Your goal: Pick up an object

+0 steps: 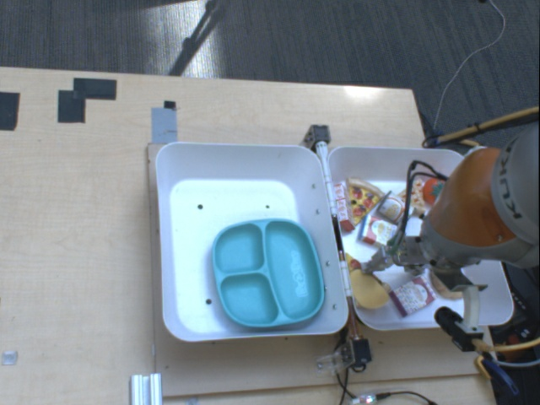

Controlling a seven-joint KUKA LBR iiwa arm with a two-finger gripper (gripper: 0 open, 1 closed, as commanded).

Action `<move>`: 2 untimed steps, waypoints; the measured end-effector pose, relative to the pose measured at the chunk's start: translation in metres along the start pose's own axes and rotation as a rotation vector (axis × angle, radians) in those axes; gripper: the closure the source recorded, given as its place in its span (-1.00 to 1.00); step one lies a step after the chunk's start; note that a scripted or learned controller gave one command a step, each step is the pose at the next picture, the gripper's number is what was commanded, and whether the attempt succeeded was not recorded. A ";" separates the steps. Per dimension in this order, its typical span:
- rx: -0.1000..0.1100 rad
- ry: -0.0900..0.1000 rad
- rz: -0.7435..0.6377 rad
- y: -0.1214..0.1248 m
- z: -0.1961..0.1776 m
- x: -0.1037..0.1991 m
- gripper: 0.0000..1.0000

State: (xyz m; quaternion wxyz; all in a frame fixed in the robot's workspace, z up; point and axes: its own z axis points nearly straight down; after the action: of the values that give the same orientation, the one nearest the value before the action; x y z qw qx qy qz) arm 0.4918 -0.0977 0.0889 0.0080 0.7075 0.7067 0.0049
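The right bin [350, 160] holds several small things. A pizza-printed piece [364, 198] lies near its far left, with a pale packet [380, 227] beside it. A yellow round thing [369, 291] rests at the near left corner, and a red and white packet [413, 296] lies just right of it. A red strip [340, 201] runs along the left wall. My gripper [391, 256] is low over the middle of this bin, between the pale packet and the yellow round thing. The orange band of the arm hides the bin's right half.
The left bin [181, 171] holds a blue divided plate [268, 271] toward its near right corner. An orange and red item [430, 192] peeks out at the far side of the right bin, next to the arm. The bins' shared wall stands just left of the gripper.
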 end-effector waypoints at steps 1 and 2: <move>-0.003 -0.001 -0.001 0.001 -0.010 0.000 1.00; -0.003 -0.001 -0.002 0.001 -0.010 0.000 -1.00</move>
State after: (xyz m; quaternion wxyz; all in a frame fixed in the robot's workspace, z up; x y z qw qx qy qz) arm 0.4930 -0.0979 0.0993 0.0093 0.7070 0.7072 0.0054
